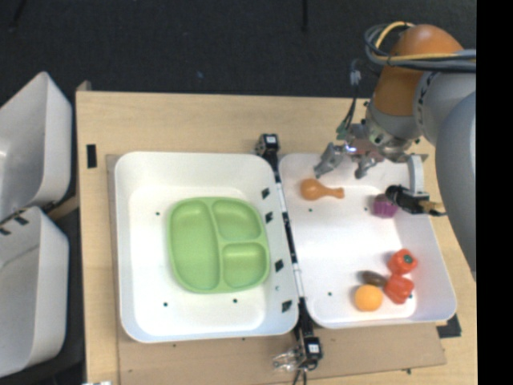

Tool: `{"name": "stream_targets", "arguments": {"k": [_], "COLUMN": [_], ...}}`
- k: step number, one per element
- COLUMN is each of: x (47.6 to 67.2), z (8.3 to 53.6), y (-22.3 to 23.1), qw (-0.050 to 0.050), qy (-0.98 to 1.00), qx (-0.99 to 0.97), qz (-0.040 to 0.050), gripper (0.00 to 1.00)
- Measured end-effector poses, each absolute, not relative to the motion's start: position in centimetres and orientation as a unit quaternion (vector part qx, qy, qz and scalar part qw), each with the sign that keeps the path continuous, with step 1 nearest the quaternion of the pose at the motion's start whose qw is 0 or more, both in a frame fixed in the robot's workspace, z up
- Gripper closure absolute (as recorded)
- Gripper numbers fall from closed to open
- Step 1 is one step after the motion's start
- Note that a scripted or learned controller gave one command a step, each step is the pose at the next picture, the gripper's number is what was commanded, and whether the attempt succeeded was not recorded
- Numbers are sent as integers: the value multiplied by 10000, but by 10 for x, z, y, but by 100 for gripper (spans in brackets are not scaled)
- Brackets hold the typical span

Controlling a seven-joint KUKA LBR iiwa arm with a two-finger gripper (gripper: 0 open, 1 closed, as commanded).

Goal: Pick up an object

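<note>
We see the gripper (346, 160) hovering at the right bin's (345, 239) far edge, fingers (327, 165) apart and holding nothing. The orange drumstick-shaped toy (320, 190) lies just nearside of them, long axis along that edge (open floor around it, bin wall close behind).

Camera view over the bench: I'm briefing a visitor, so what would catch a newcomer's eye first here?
Probably the green divided plate, lying alone in the left bin. Next, the bright toys scattered in the right bin: an orange ball and red pieces near the front, an orange drumstick at the back. The gripper hangs just above that drumstick, fingers spread.
</note>
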State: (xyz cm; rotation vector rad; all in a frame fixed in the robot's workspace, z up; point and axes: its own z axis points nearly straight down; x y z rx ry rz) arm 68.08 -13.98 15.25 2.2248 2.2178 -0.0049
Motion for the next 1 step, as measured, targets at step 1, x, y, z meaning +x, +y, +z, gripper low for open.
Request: {"name": "stream_targets", "arguments": {"k": [1], "x": [683], "z": [104], "y": [-140], "qw": [27], "qy": [7064], "qx": [7078], "qz": [10], "gripper": [0]}}
